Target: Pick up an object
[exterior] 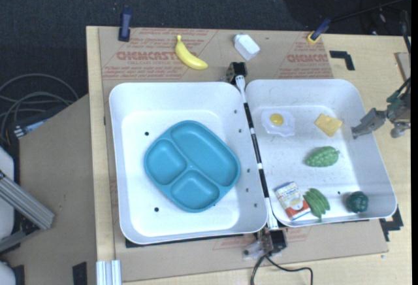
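Observation:
The right bin (366, 104) holds several small things: a fried-egg toy (277, 121), a yellow block (328, 123), a bumpy light-green piece (322, 157), a small printed carton (292, 200), a long green vegetable (318, 201) and a dark green round piece (356, 201). My gripper (382, 127) hangs at the right bin's right rim, just right of the yellow block. It is open, with one grey finger (364, 125) pointing left over the bin. Nothing sits between the fingers.
A blue divided plate (191, 165) lies in the left bin (130, 107). On the bench behind the bins lie a banana (189, 55) and a small white object (246, 46). A black clip (236, 70) sits where the bins meet.

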